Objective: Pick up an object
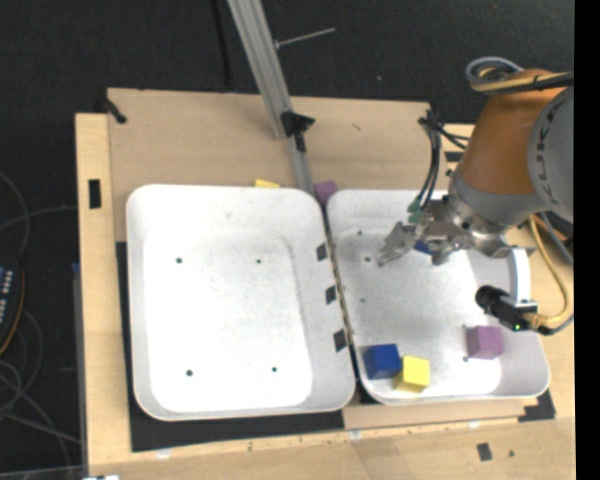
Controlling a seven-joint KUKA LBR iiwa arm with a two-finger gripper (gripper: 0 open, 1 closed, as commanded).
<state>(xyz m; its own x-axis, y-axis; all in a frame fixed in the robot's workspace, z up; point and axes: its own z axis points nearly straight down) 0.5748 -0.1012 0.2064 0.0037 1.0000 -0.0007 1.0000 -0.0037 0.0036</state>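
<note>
The jaws (405, 238) hang over the upper part of the right bin (375, 388); their opening cannot be told. Blue cube (382, 359), yellow cube (416, 371) and purple cube (484, 341) lie along its lower edge.

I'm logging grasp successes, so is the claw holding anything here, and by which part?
Nothing shows between the claw tips. The blue cube, yellow cube and purple cube all lie apart from it in the right bin.

Robot lab: bins (225, 203), cables (20, 268)
</note>
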